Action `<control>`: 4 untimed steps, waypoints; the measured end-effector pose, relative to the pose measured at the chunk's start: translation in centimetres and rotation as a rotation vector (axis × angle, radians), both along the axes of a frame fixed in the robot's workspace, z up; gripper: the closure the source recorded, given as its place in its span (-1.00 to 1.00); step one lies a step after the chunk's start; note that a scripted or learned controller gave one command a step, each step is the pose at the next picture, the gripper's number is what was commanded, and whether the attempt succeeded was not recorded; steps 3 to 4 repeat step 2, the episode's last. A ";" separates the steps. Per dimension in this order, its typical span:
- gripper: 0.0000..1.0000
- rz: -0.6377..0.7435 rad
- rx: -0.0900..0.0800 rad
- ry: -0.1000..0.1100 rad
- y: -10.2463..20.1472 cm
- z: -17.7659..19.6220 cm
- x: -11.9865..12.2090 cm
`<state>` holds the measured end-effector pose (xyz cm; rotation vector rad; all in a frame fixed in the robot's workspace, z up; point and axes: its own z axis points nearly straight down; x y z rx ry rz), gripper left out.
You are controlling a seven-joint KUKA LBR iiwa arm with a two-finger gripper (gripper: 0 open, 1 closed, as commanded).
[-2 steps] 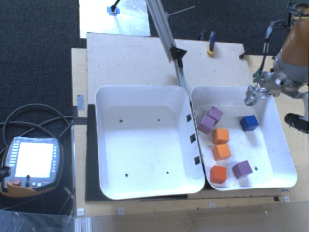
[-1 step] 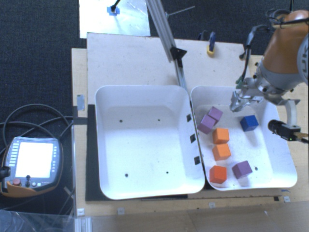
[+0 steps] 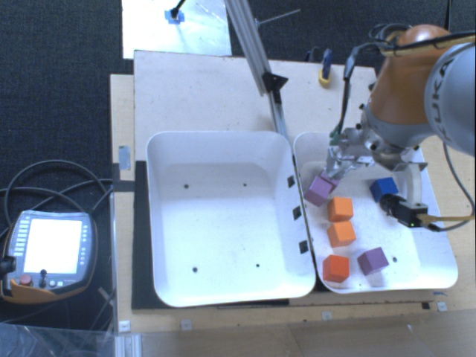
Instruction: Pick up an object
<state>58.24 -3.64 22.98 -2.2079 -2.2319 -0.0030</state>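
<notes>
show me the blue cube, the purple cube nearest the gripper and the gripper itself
blue cube (image 3: 384, 187), camera view, on its top face
purple cube nearest the gripper (image 3: 321, 190), camera view, on its upper face
gripper (image 3: 336, 168), camera view, at its tip just above that purple cube

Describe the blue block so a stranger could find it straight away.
Look in the right-hand bin, the one holding all the blocks. The blue block sits under the arm, right of the orange blocks. It is the sole blue block there.
</notes>
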 end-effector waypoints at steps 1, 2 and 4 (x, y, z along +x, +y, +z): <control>1.00 0.000 0.000 0.000 5.5 0.0 -2.0; 1.00 0.002 0.001 -0.002 11.3 0.9 -3.1; 1.00 0.002 0.001 -0.002 11.3 0.9 -3.1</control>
